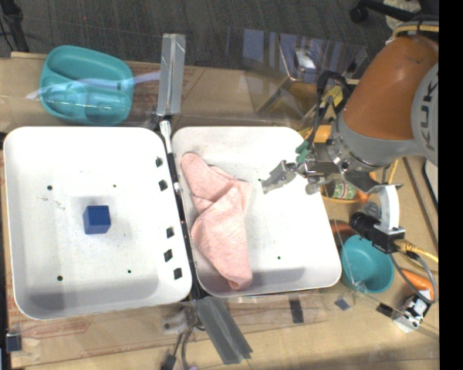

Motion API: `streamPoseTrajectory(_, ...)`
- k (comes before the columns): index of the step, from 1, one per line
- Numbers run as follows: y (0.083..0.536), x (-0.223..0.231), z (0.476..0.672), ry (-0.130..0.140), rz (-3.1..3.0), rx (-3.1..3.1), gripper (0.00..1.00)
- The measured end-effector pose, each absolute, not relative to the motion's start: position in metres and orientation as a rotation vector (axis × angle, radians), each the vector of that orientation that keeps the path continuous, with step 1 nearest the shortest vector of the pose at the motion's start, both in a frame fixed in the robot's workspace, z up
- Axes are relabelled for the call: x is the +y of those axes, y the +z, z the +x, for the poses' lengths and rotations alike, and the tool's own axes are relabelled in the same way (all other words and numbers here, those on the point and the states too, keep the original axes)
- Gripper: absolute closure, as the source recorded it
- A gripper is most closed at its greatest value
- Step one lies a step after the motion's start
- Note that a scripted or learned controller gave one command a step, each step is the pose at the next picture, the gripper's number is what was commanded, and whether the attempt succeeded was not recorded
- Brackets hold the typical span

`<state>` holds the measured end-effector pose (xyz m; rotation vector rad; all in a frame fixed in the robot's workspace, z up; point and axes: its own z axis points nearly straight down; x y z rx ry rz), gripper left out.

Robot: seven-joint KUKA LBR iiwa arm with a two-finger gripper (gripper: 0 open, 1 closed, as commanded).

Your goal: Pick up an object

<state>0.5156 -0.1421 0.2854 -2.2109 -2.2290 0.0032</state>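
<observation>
A pink cloth (218, 222) lies crumpled along the left side of the right bin (301, 264). A small blue cube (97, 218) rests in the left bin (31, 168). My gripper (275, 177) hangs over the right bin's upper middle, just right of the cloth's top edge and apart from it. Nothing shows between its fingers. The grey arm with its orange band (386, 91) comes in from the right.
A teal plastic container (85, 85) lies on the bench beyond the left bin. A teal cup (368, 264), cables and small parts crowd the bench right of the right bin. A metal divider (170, 75) runs between the bins.
</observation>
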Motion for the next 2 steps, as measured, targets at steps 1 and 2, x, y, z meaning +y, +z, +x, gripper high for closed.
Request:
streamPoseTrajectory(1,0.176,-0.126,0.547,0.004,-2.040,-2.386,0.00)
streamPoseTrajectory(2,0.093,-0.147,0.575,-0.001,-1.832,-2.552,0.00)
